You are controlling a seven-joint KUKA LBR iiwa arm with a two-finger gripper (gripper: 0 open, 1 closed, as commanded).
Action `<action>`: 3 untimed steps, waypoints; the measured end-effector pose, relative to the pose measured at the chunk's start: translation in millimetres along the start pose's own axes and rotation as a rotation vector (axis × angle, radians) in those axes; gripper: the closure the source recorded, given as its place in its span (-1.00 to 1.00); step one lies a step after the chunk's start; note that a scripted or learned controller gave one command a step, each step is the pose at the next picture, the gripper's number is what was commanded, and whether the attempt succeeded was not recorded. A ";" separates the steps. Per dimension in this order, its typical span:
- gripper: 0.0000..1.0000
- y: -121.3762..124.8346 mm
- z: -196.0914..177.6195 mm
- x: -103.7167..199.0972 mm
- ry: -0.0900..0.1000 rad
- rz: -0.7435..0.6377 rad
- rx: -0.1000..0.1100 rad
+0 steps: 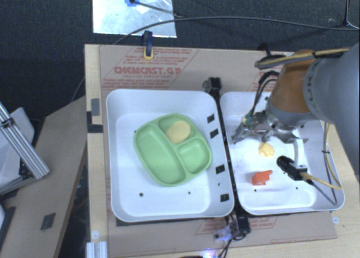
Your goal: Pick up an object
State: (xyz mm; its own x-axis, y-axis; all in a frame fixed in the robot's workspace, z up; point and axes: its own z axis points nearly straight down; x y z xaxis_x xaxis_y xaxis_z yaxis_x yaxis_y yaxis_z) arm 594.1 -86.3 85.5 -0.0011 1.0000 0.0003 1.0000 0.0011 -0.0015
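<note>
My gripper (245, 132) hangs low over the left part of the right bin (247, 200), at the end of the grey arm with its orange band (292, 89). A small yellow lump (266, 149) lies on the bin floor just right of and below the gripper, close to it but apart from it. Nearer the bin's front edge lies an orange-red piece (261, 177). In the left bin (121, 139) a green divided plate (163, 164) carries a pale yellow round object (179, 131) in its upper compartment.
A black divider with clips (220, 139) runs between the two bins. A black plug on a yellow cable (292, 168) hangs over the right bin beside the orange-red piece. A cardboard sheet (149, 68) lies under both bins.
</note>
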 end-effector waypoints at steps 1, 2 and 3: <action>1.00 1.3 -13.3 -0.5 -0.001 0.001 -0.005; 1.00 3.6 -77.7 1.9 -0.001 -0.003 -0.009; 1.00 3.7 -122.6 -2.7 -0.001 -0.003 -0.008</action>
State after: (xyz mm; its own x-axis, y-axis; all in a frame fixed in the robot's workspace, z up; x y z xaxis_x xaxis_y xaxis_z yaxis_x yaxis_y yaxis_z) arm 598.0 -89.1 208.0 -0.0038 1.0000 -0.0009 1.0000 0.0038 0.0065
